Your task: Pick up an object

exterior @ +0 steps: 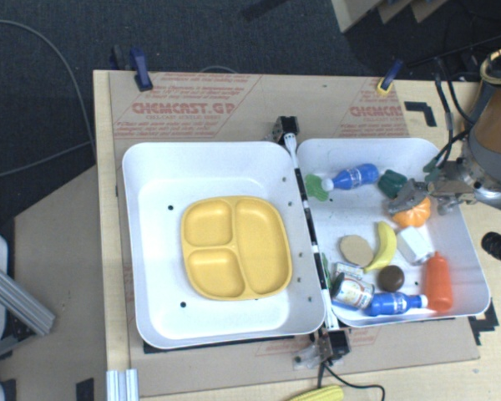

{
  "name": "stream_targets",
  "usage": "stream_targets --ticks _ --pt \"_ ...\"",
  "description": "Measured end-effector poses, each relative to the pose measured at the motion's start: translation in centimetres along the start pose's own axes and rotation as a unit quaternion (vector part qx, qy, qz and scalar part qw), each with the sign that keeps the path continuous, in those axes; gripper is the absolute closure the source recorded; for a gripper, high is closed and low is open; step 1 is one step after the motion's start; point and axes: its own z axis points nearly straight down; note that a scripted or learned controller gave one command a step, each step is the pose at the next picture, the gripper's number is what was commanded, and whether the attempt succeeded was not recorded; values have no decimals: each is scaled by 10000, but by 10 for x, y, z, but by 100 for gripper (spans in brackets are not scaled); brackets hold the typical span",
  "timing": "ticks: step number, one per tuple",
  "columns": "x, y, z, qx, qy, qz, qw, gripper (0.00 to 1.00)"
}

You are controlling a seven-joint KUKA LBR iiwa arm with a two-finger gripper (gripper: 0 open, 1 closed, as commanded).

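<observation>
Right now the end effector (419,197) sits low over the back-right part of the right bin (463,249), its grey metal fingers reaching leftward above a small orange object (414,215), rounded and bright, that lies just under and in front of them. Whether the fingers are spread or clenched cannot be told from this view, and nothing is plainly seen between them. Just behind and to the left lies a dark green object (392,181), close to the fingertips. A blue bottle (353,176) with a white band rests beside it, next to a green cap-like piece (319,185). In front of the orange object lie a yellow banana (385,246), a white block (415,245), a tan oval disc (356,250), a dark brown ball (391,278), an orange-red bottle (438,281), a second blue bottle (392,304) and a small can (351,291) whose label is too small to read. The left bin (150,224) holds a yellow divided tray (235,247) with three compartments. Both bins rest on a brown board on the table (184,103), printed in red with "CHEMCAST GP". Blue and yellow clamps (139,69) grip its far edge.
</observation>
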Motion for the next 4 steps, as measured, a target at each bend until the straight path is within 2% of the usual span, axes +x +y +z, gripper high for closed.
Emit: stream_targets --ticks 1,2,3,4 --pt "-2 -6 107 -44 -14 1 10000 0" --pt "13 -30 115 -200 -80 -3 9998 0" --pt "11 -44 116 -203 -61 -24 9998 0" --pt "7 -45 104 -199 -93 8 9998 100"
